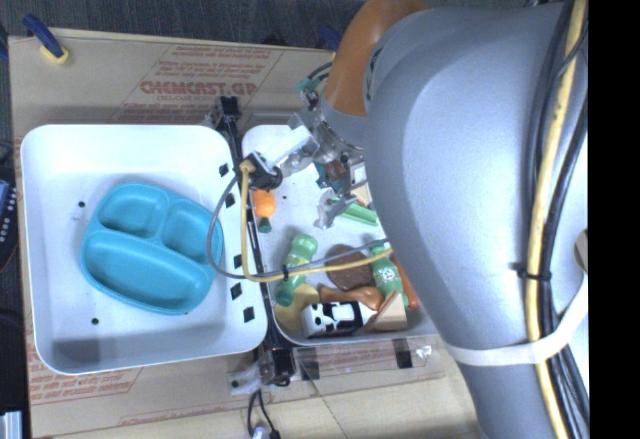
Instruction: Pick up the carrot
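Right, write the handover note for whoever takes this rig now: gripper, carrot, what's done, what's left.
Gripper: over the right bin, fingers spread and with nothing between them.
Carrot: lying on the right bin's floor near its left wall, just left of the gripper, not touched.
Blue divided tray: in the left bin.
Done: arm is positioned over the right bin.
Left: shift onto the carrot, close, lift.

The brown cardboard sheet [200, 77] under the bins reads "CHEMCAST GP" in red.
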### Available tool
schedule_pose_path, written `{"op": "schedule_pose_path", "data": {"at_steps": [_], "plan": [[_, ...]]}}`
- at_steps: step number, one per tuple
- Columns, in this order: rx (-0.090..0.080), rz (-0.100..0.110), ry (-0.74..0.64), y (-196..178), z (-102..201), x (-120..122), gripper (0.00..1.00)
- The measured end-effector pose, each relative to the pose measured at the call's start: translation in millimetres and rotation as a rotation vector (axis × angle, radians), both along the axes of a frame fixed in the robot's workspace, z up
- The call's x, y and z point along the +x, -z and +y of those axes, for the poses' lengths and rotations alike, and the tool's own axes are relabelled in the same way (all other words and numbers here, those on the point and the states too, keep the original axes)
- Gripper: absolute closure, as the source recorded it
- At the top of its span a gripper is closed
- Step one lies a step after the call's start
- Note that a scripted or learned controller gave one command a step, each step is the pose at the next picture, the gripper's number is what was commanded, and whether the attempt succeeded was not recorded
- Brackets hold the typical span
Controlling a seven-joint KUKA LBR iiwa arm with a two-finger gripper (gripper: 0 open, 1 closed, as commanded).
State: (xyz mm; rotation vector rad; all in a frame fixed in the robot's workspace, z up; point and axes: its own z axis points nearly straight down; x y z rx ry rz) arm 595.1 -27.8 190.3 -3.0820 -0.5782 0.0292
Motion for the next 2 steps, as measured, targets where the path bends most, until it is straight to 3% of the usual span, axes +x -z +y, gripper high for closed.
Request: {"op": "schedule_pose_path", "data": {"at_steps": [1,2], "plan": [[0.001,0.000,0.000,-0.1,0.3,0.1,0.00],[-0.002,0.002,0.155,-0.3,0.9,-8.5,0.00]]}}
